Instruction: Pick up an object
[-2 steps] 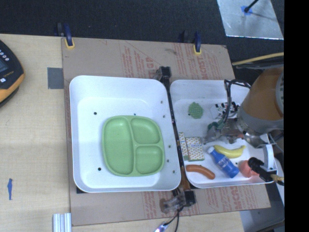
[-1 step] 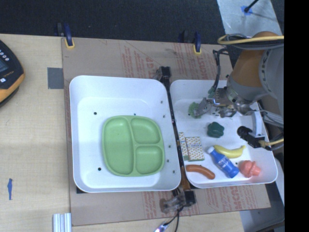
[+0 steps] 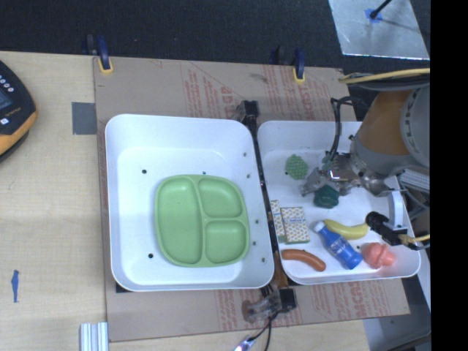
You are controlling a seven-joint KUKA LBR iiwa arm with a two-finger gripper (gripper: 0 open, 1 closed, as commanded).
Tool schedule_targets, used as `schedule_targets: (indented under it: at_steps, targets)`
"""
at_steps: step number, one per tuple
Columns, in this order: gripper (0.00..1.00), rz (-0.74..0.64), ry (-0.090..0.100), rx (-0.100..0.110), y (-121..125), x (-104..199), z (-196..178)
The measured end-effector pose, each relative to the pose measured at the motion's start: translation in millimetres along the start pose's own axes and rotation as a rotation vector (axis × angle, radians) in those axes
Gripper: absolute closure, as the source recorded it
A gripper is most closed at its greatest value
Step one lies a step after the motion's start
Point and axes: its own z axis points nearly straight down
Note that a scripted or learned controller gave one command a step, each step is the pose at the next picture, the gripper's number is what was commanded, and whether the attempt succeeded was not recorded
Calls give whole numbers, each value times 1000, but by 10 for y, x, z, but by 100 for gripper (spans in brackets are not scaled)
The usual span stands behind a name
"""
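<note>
My gripper hangs low in the right bin, near the bin's middle. Its fingers are spread open, just above a small dark green object that lies on the bin floor between the fingertips. Nothing is held. To the upper left of the gripper lies a light green round object. A yellow banana, a blue bottle, a red-brown sausage, a pink object and a checkered cracker lie along the near part of the bin.
The left bin holds a green divided plate. The arm's grey and orange wrist covers the right bin's far right corner. A yellow-and-black device sits on the bench at the far left.
</note>
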Motion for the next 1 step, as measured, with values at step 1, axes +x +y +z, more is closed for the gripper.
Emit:
schedule_targets:
  at_steps: [1]
  targets:
    - [100, -2, 0, 0, 4, -7, -107]
